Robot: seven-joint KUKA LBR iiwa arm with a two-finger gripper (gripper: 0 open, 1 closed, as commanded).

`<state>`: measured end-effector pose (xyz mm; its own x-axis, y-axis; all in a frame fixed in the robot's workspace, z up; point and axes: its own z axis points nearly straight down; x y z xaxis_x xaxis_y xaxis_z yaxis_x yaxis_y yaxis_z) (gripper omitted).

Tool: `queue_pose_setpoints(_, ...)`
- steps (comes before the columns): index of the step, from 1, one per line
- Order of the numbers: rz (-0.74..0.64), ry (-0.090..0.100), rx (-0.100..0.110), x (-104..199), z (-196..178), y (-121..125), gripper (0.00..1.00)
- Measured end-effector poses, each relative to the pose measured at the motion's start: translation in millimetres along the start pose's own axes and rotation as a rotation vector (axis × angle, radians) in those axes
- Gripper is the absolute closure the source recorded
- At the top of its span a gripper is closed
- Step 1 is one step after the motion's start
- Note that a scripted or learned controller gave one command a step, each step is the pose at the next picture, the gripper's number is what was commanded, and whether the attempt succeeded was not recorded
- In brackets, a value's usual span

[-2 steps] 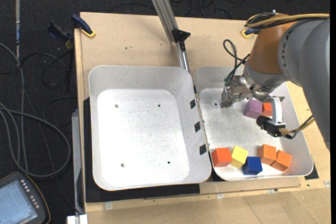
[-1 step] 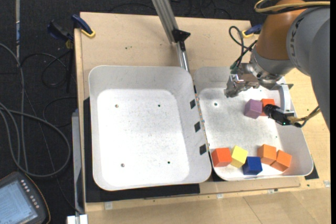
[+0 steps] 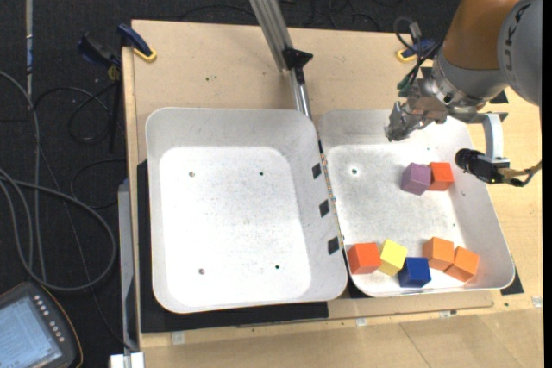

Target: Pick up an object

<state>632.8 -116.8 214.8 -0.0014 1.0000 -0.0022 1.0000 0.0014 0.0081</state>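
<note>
Gripper (image 3: 402, 127) is seen above the far edge of the right bin (image 3: 366, 152), away from the blocks; jaw state cannot be told.

No readable text anywhere — no labels, no brands, no numbers, no signs

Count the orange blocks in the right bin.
4: one beside the purple block, one at the near-left corner, two touching at the near-right corner. None seem hidden.
</note>
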Motion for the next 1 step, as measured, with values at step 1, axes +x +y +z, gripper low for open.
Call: queue_pose_setpoints(1, -0.001, 0.001, 0.006, 0.4, 0.2, 0.7, 1.00)
